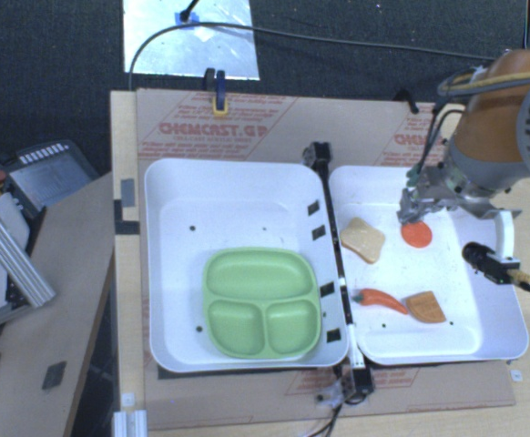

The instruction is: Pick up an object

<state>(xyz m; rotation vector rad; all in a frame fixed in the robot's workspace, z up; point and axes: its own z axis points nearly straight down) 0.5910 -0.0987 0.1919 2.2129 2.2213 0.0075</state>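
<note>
The tool (413, 211) hangs just above the red disc (417, 236); whether its grip is wide or narrow cannot be told.

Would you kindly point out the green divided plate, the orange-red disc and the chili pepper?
Green divided plate (260, 274): camera view, ridge between compartments.
Orange-red disc (418, 236): camera view, its centre.
Chili pepper (383, 300): camera view, mid-body.

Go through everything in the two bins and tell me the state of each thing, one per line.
Green tray: lying flat in left bin, compartments up.
Bread slice: flat in right bin, untouched.
Red disc: flat, just below the gripper.
Carrot: on its side.
Brown wedge: flat, beside the carrot's tip.
</note>
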